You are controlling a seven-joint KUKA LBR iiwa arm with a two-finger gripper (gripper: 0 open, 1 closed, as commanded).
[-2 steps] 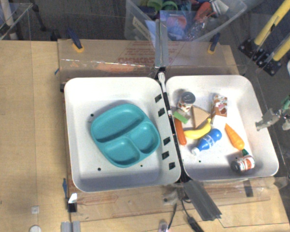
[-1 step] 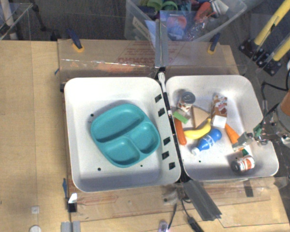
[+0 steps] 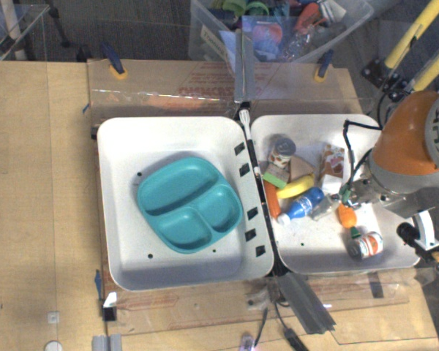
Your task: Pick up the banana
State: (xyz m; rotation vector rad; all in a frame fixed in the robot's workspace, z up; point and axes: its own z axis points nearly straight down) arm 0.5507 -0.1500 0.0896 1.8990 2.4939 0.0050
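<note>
The banana [image 3: 295, 189] is seen in the right bin [image 3: 318, 260], lying at a slant among clutter: an orange carrot-like piece [image 3: 271, 199] lies just beside it on the left, a blue bottle [image 3: 302, 205] touches it from below, and a small can [image 3: 282, 153] stands just above. Its crowded position means little free room is left around it for a grasp. The gripper [image 3: 349, 196] is held low over the same bin, to the banana's right and apart from it, near a small orange item [image 3: 347, 216]. Whether the gripper is open or closed cannot be told; nothing is seen held. A teal divided plate [image 3: 189, 204] is set alone in the left bin [image 3: 124, 262].
</note>
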